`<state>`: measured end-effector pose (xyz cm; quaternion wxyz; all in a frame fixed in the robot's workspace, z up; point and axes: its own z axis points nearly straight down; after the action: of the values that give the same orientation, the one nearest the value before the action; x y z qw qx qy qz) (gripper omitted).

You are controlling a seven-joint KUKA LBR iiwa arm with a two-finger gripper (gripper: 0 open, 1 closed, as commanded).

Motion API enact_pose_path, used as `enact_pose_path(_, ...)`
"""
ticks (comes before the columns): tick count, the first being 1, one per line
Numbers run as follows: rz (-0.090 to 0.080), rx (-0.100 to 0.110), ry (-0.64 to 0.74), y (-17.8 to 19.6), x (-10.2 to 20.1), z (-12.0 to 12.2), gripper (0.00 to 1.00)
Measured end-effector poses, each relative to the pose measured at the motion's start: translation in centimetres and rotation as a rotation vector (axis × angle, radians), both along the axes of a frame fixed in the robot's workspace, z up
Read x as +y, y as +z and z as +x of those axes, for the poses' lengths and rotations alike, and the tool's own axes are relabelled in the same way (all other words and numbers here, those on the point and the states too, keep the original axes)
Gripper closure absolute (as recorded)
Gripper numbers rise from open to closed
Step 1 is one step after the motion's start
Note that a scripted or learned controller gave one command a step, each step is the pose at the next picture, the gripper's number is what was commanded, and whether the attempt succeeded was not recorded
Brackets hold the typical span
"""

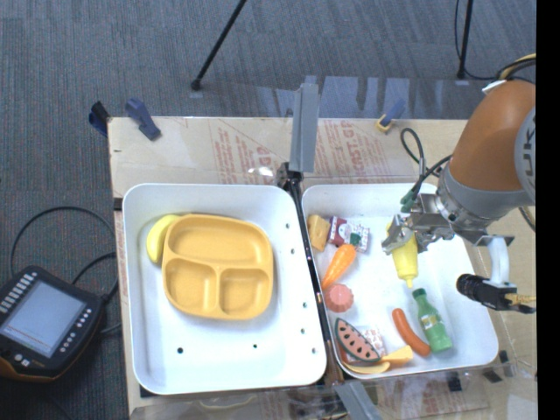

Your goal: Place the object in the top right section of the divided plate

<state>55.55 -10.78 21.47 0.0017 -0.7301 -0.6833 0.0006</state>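
tool (404, 237) over r bin (477, 344) w/ mustard (406, 261)

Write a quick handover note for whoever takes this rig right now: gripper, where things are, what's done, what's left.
Gripper: over the right bin, at the cap end of the yellow mustard bottle; whether the jaws are closed on it cannot be told.
Divided plate: in the left bin, all three sections bare, partly covering a yellow piece at its left edge.
Other toys, carrot, green bottle and sausage, lie in the right bin.
Done: nothing placed yet.
Left: secure an object, carry it left, set it in the plate's top right section.
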Motion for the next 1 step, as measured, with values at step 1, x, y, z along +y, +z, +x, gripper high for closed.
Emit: enact_pose_path(1, -0.002, -0.009, -0.089, 11.33, 1.88, 7.82, 1.0)
